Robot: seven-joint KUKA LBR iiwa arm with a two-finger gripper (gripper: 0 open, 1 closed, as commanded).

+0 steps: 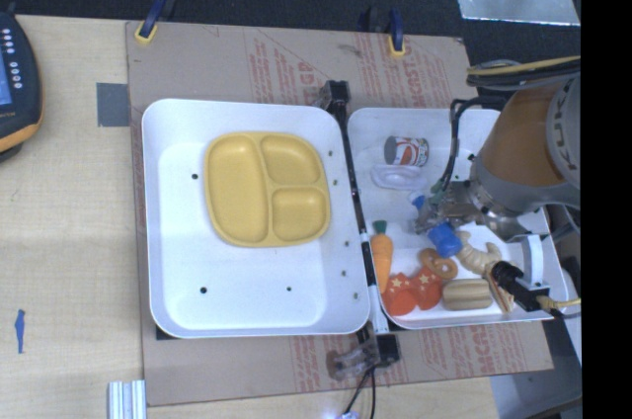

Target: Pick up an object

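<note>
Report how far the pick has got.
Done: the grey arm's gripper is down inside the right white bin, above the small blue block. In hand: nothing visibly held. Left: grasp and lift. The orange toy carrot, red tomato piece, pretzel, small can lie there; the yellow divided plate sits in the left bin.

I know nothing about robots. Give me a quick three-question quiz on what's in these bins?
1. True or false: the yellow divided plate lies in the left bin.
2. Which lies nearest the divider between the bins: A) the can, B) the carrot, C) the hot dog?
3. Fill in: the arm's hand is over the ____ bin.

Key: 1 true; 2 B; 3 right.
</note>
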